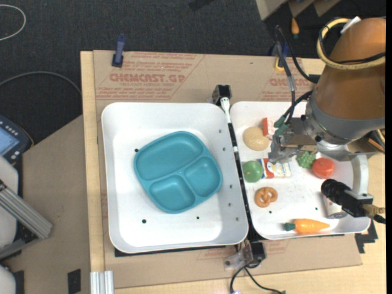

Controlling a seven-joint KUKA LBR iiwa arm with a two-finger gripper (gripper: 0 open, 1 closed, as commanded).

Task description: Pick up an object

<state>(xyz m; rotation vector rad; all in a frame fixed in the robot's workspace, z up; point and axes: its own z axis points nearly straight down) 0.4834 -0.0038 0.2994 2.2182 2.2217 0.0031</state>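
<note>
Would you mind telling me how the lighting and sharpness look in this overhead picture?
Camera view: even, soft light, faint shadows; the white bins look bright, near washed out; the teal plate and carrot read sharp; the arm's orange band, nearest the lens, is soft and blurred.
</note>
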